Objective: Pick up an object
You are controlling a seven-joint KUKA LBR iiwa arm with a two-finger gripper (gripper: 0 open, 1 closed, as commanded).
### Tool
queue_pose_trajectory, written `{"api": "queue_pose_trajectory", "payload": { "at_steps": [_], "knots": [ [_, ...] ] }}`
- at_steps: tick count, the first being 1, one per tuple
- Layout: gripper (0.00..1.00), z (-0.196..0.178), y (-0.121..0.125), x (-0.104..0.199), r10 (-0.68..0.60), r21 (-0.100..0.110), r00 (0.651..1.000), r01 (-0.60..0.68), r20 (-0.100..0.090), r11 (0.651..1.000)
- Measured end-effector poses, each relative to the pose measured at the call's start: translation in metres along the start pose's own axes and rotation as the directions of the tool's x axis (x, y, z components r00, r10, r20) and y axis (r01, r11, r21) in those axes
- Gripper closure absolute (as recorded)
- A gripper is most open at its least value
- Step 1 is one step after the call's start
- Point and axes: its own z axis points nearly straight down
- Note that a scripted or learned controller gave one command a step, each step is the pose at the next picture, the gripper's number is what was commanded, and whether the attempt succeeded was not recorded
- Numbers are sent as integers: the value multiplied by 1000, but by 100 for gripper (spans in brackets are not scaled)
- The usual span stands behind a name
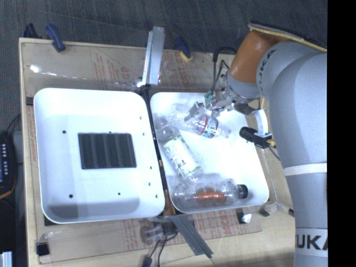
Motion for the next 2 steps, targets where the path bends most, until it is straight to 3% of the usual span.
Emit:
{"api": "queue_pose_trajectory", "payload": {
  "at_steps": [1,2],
  "knots": [
    [0,4,-12,4,-36,-31,999,36,13,999],
    [0,6,1,10,107,2,994,-107,13,994]
  ]
}}
